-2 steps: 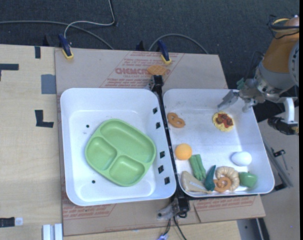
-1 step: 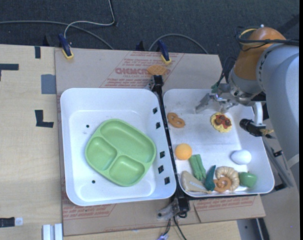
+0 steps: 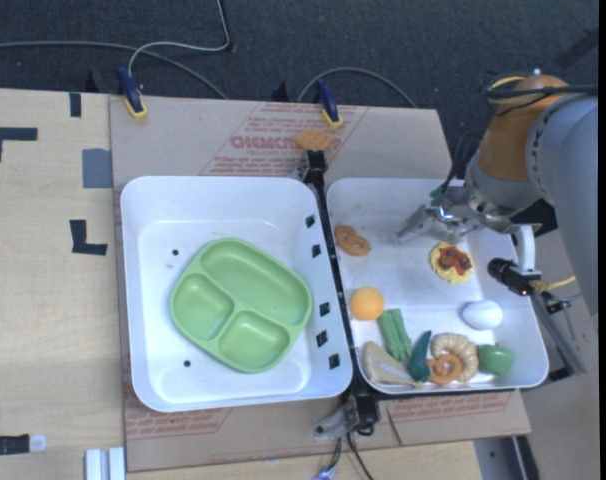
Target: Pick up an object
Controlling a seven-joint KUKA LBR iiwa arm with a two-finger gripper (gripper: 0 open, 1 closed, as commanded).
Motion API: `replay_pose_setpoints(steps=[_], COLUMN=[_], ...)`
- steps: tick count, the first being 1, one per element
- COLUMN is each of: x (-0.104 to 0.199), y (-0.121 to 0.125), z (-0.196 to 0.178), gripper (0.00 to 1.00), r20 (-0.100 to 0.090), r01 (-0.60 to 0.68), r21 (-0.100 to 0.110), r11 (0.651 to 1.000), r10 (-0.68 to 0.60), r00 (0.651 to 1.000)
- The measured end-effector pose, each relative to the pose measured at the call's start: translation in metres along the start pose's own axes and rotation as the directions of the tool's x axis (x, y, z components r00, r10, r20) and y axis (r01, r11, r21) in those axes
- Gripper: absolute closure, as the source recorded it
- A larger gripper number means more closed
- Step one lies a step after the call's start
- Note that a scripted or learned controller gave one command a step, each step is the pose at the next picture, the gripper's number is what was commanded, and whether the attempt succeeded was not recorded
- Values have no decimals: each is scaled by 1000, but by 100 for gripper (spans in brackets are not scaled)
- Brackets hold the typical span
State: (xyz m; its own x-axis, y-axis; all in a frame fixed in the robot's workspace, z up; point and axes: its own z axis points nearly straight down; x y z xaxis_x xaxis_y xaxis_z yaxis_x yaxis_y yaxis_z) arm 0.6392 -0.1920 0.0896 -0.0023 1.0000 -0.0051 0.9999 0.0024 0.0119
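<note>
The gripper [image 3: 433,224], fingers spread and gripping nothing, is hovering just above the tart [image 3: 451,262], likely light, rigid plastic; I'd be pinching its rim.

Fixed above bench, looking down at slant on both bins [image 3: 133,268]; moderately near; arm [image 3: 543,158] entering from right.

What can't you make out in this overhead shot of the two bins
- End effector, camera view: small and blurred, finger state unreadable.
- Toy pile at the right bin's near edge: pieces overlap, so individual shapes are unclear.
- Arm: cut off by the frame's right side.
</note>
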Motion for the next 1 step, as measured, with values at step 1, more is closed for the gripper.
replay_pose_setpoints(steps=[1], x=[-20], y=[31], z=[4], gripper=[0], r20=[-3], r01=[0], r21=[7], r11=[1000], r10=[0], r00=[1000])
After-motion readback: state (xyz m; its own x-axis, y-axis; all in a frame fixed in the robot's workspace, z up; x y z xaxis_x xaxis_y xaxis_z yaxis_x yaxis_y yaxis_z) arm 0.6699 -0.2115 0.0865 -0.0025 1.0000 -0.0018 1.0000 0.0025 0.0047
